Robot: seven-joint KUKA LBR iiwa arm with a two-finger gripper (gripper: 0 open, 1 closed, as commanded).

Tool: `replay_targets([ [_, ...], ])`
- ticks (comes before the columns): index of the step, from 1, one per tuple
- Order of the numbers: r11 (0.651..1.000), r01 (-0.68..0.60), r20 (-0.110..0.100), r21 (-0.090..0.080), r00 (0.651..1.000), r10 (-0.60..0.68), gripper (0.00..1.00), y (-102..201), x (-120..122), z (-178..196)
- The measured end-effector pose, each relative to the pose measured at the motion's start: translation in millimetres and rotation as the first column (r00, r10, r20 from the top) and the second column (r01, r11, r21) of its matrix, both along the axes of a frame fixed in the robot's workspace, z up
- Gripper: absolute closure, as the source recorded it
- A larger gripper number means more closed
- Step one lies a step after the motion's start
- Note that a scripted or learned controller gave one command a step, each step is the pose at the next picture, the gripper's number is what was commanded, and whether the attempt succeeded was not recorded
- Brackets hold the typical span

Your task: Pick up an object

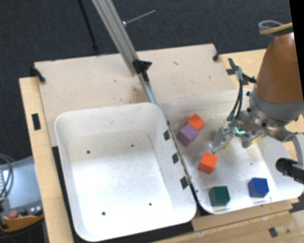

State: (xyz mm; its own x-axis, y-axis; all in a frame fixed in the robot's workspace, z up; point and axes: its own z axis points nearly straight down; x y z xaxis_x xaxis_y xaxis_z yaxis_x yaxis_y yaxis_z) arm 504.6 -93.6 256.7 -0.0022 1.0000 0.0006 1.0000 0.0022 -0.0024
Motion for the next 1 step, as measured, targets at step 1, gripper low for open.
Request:
replay_targets([
  [1,1.000,0.004,0.005,-0.001,1.000,-0.004,0.00,-0.5,0.6,1.7],
])
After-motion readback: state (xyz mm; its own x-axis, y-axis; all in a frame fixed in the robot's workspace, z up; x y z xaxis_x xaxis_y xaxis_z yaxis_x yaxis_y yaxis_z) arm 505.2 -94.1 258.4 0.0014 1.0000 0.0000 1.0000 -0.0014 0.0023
